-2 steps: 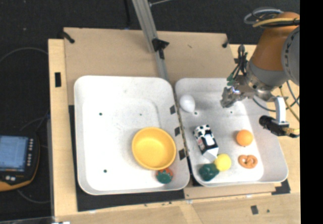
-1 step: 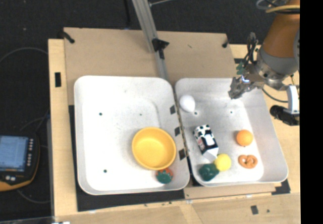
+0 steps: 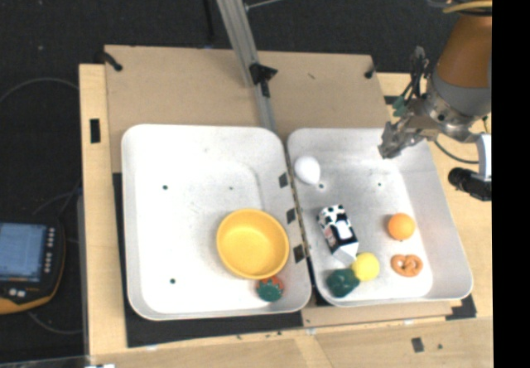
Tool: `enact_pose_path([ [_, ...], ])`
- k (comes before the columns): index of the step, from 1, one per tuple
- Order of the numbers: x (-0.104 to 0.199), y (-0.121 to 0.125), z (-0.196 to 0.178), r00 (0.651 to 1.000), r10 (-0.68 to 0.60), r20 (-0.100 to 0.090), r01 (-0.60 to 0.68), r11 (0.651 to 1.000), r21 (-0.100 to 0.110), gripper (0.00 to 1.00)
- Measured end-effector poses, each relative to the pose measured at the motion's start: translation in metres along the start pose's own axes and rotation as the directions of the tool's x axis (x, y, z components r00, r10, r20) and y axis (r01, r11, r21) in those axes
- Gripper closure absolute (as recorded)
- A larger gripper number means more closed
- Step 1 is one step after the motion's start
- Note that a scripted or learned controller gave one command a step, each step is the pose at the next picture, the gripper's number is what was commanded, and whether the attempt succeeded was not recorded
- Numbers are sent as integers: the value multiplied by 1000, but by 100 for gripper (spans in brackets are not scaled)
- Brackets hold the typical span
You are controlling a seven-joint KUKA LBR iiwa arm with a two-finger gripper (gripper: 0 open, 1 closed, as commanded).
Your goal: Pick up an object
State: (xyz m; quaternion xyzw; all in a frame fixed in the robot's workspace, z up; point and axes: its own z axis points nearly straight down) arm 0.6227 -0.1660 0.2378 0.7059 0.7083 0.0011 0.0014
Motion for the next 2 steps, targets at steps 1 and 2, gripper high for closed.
enact_pose_path([
  [1,46,0,-9,1000,-3,-2,3,1000,2,100],
  [2,94,-3,-17,1000,-1,-2,1,1000,3,100],
])
